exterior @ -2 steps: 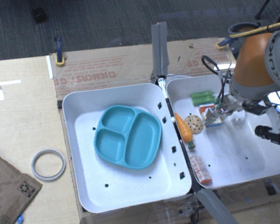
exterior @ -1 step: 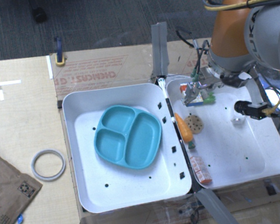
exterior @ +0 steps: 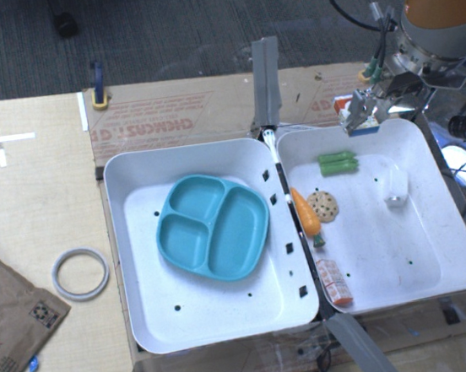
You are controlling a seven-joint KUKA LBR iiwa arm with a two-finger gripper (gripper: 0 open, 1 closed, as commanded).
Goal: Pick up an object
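Currently right bin (exterior: 449,276): red packet (exterior: 334,284) at near-left edge, carrot (exterior: 306,212) and cookie (exterior: 323,205) along left wall, green item (exterior: 337,164) toward far edge. Gripper (exterior: 366,114) above far rim, pinching small blue-white-red object (exterior: 361,124). Risk: shallow pinch, object slips out.

The arm reaches in from the upper right, its claw (exterior: 363,114) hanging low.

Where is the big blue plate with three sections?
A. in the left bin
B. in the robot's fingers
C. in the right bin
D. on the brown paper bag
A. The blue plate lies flat in the left bin; the carrot sits in the right bin.
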